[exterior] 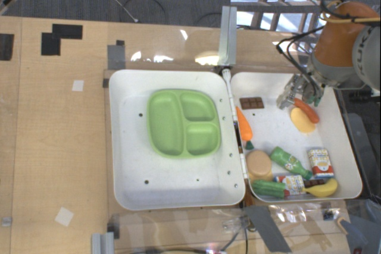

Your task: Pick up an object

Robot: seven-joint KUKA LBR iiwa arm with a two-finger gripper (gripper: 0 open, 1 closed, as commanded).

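Note:
My gripper (pixel 299 95) hangs over the back of the right bin (pixel 351 178), below the arm's orange band. Just in front of it and to its right lie a red sausage (pixel 307 110) and a yellow lemon-like piece (pixel 302 121), touching each other. The gripper's tip sits at the sausage's back end; I see nothing held in it. A brown chocolate bar (pixel 251 103) lies to the gripper's left. An orange carrot (pixel 243 124) rests along the bin's left wall.
At the front of the right bin lie a tan bun (pixel 259 163), a green bottle (pixel 289 160), a small can (pixel 319 162), a banana (pixel 322 189) and a green cucumber (pixel 268 187). The left bin (pixel 128 187) holds a green divided plate (pixel 183 123).

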